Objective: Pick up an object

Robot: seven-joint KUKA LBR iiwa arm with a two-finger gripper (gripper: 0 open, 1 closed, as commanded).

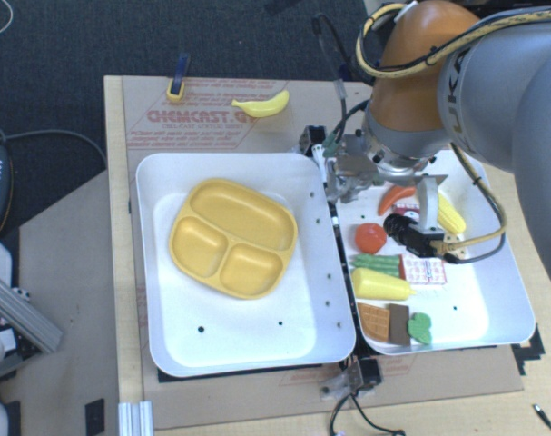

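Two shallow white plastic bins on a printed cardboard sheet point(202, 121), seen from above. Positions are given from the tomato point(369, 237), a smooth red ball near the inner wall of the right bin point(479, 309).

Just above the tomato hangs the gripper point(348, 178), close to the seam between the bins. The bulky grey and orange wrist covers it, so whether it is spread or closed cannot be told, and nothing is seen held in it.

Up and to the right of the tomato lie a glossy orange-red pepper point(398, 196) and, farther right, a ribbed yellow corn cob point(450, 214). Directly below the tomato come a green pod point(377, 264), a smooth yellow wedge point(380, 285) and a flat card with red print point(423, 271), packed closely. Lower still, by the near rim, sit a gridded tan waffle point(373, 320), a brown block point(398, 323) and a knobbly green piece point(420, 327). The bin floor is bare to the lower right of the tomato.

Left of the tomato, across the seam, the left bin point(166, 316) holds a rounded yellow plate point(234, 236) with three compartments and bare floor all around it. Far up and left lie a banana point(262, 105) and a blue and yellow clip point(178, 82).
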